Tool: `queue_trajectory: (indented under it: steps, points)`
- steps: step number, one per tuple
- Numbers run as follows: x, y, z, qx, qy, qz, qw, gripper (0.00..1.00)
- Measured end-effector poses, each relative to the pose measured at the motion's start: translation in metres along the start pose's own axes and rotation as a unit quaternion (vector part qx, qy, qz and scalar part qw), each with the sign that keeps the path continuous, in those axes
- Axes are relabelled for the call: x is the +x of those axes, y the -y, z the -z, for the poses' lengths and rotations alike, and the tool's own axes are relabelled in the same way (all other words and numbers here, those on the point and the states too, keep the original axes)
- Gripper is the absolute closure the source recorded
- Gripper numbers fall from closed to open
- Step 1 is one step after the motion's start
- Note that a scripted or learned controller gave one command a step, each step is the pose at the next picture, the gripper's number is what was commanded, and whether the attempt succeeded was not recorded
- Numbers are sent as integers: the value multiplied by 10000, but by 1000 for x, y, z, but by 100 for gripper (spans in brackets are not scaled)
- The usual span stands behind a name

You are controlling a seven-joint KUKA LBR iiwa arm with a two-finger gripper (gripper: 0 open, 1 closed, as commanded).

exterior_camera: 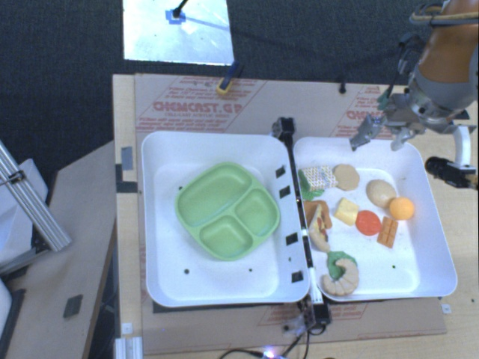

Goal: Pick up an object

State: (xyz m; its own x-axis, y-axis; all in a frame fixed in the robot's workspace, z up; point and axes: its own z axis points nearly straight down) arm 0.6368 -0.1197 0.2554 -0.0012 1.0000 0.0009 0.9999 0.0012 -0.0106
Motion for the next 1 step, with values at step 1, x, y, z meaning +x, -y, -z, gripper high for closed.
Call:
queue_trajectory:
  steps: [1]
  points:
    - [0, -2, 8, -62, 6, 8, 10000, 0]
